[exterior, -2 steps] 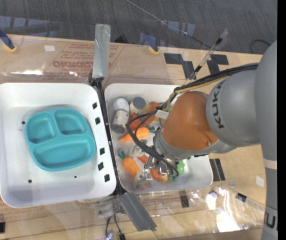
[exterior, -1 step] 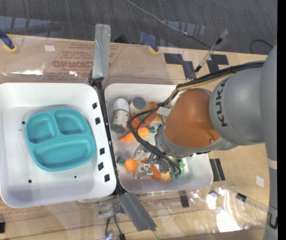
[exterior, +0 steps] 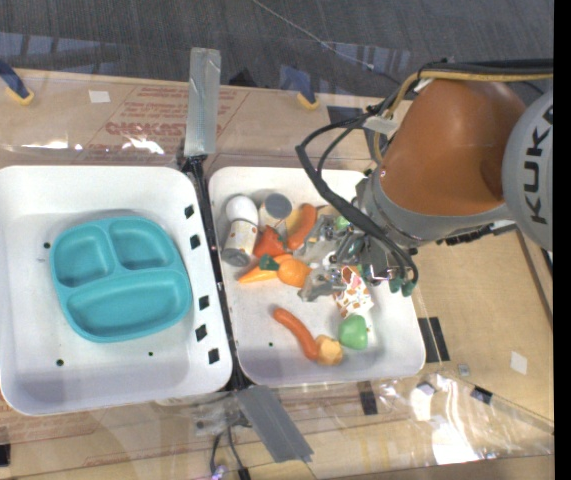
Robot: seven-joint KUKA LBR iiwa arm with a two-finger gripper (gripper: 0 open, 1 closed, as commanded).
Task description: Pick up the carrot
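Carrot (exterior: 302, 225) is lying tilted near the back of your right bin (exterior: 401, 346), among a white can (exterior: 239, 218), orange pieces and a hot dog (exterior: 296, 329) nearer the front. Your gripper (exterior: 337, 273) is hanging just beside it over the clutter; you cannot tell how its claw is standing. A teal tray (exterior: 120, 276) is sitting in the left bin (exterior: 15, 298).

Teal three-compartment plastic tray (exterior: 120, 276) in the plain white left bin (exterior: 15, 268). White right bin (exterior: 395, 353) contents: orange tapered carrot (exterior: 302, 225), orange-red sausage-shaped piece (exterior: 296, 330), green rounded piece (exterior: 354, 334), white-and-grey cylindrical can (exterior: 238, 230). Arm wrist band (exterior: 445, 148): orange.
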